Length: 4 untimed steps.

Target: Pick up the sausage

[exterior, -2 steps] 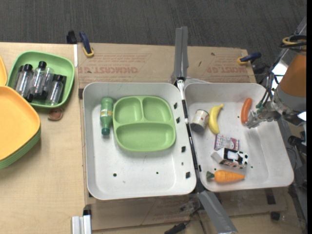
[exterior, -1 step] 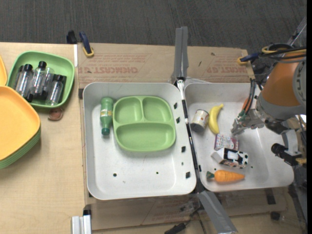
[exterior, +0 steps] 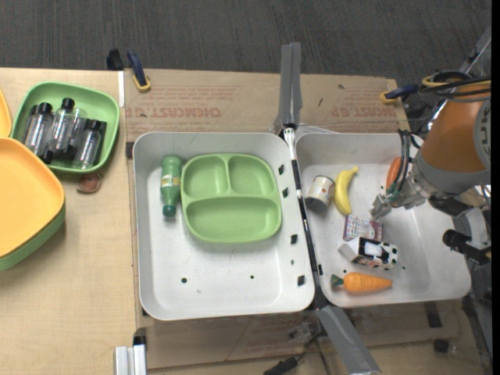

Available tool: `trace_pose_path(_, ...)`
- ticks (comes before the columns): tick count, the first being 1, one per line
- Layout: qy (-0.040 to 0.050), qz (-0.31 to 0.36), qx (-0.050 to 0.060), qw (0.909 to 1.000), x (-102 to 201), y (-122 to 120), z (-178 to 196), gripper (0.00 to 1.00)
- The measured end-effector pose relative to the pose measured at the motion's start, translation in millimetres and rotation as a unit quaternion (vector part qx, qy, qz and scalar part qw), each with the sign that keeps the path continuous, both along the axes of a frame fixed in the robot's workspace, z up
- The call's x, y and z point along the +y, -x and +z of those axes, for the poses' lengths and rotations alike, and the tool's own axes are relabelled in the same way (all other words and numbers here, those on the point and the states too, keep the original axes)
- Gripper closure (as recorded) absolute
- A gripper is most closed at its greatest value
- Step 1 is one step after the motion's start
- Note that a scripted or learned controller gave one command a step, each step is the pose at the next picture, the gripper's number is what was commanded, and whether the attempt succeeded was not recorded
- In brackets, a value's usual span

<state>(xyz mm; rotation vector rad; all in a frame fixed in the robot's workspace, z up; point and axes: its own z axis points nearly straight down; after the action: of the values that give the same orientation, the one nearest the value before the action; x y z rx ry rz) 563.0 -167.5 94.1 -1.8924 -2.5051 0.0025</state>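
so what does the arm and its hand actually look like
The arm is grey with a broad orange band above the wrist. It narrows to a small grey metal hand over the right bin. Dark cables loop beside the arm near the bench's back edge. No markings can be made out on it.

Gripper (exterior: pixel 384 205) low in right bin (exterior: pixel 437 287) — sausage (exterior: pixel 393 173) just beside

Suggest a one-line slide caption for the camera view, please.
Tool hovers in the right bin near the sausage, banana and carrot.
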Motion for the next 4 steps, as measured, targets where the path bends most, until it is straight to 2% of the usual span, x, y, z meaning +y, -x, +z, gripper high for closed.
trace_pose_path(1,-0.0001,-0.002,0.000,1.0000,30.4,5.4,-3.0,1.00)
trace_pose_path(2,0.0004,-0.110,-0.001,0.9940,10.8,11.3,-2.5,1.00)
trace_pose_path(3,0.0013,-0.232,-0.001,0.9728,-37.6,-2.2,-3.2,1.00)
trace_pose_path(4,0.0000,-0.145,0.000,0.9895,-30.1,42.8,-3.0,1.00)
